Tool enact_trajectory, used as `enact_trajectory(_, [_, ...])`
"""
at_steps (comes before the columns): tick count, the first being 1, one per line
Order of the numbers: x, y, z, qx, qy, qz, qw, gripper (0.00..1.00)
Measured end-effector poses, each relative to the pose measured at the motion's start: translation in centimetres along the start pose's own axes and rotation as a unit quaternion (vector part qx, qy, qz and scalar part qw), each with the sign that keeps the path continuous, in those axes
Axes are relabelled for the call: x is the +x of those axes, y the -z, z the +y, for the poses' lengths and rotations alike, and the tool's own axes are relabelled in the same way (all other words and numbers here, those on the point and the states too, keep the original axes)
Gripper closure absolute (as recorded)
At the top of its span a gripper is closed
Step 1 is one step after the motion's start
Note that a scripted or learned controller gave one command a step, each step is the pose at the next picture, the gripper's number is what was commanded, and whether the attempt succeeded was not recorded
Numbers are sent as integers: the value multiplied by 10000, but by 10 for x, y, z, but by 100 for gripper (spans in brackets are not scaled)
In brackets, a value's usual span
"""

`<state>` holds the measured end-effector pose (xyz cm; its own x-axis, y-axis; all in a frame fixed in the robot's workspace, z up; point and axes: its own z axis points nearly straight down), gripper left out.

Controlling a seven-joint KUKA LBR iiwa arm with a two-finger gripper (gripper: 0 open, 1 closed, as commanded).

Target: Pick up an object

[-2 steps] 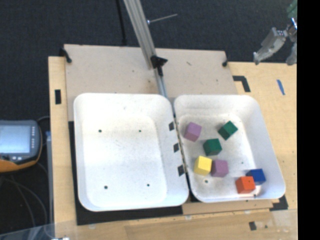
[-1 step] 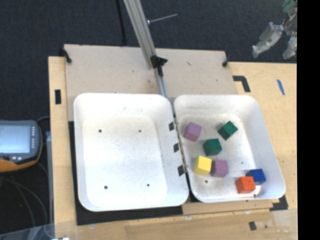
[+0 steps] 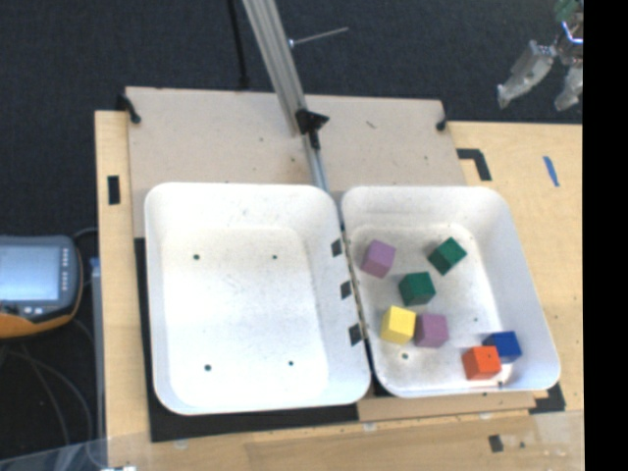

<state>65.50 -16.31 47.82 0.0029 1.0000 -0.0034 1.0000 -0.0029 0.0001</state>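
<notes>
Gripper (image 3: 542, 75) sits at the upper right, well away from both bins; finger state cannot be read. Right bin (image 3: 520, 263) holds two purple blocks (image 3: 378, 258), two green blocks (image 3: 447, 255), a yellow block (image 3: 398, 324), and touching orange (image 3: 481, 362) and blue blocks (image 3: 504, 343). Metal rail (image 3: 280, 67) slants above.

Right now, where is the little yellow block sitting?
In the camera view, the yellow block lies in the right bin, near its left wall, touching a purple block on its right, with a green block just above.
</notes>
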Motion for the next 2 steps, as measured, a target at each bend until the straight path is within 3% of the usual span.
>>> enact_trajectory(1, [-24,-19,22,-7,0,-3,10000,0])
enact_trajectory(2, [-23,-6,22,-39,43,-21,10000,100])
